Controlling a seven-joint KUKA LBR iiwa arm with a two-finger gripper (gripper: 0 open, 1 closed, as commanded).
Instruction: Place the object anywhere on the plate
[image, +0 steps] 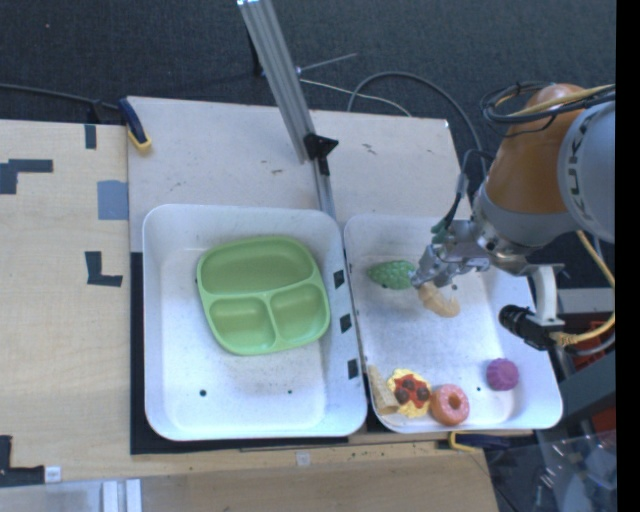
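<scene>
Just below end effector (437, 277): tan obj (441, 299)

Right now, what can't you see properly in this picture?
- Gripper: the wrist above hides its fingers, so open or shut is unclear.
- Tan thing: partly under the gripper; held or lying, unclear.
- Green thing: too blurred to name.
- Arm: cut off by the right edge.

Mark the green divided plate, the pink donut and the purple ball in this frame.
green divided plate (262, 262): camera view, on the large upper compartment.
pink donut (449, 405): camera view, on its frosted ring.
purple ball (502, 374): camera view, on its middle.
</scene>
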